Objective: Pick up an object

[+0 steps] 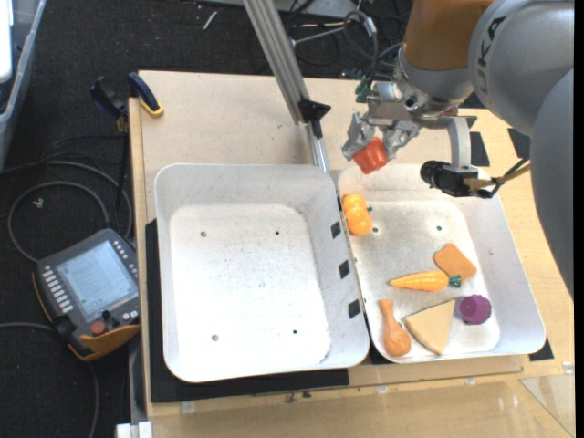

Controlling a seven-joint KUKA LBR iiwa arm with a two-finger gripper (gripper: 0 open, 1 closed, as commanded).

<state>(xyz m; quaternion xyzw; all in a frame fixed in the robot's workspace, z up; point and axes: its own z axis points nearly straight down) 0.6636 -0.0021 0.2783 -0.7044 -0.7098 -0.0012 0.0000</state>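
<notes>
Hand (372,150) pinching a red piece (370,158), raised above the right bin's (511,265) far rim, open counter (228,121) beyond.

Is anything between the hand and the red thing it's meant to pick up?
No. The red object already sits between the fingers of the hand, lifted above the right bin's far edge.

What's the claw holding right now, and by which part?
A small red object, pinched by its upper end between the claw fingers, lifted above the right bin's top edge.
</notes>
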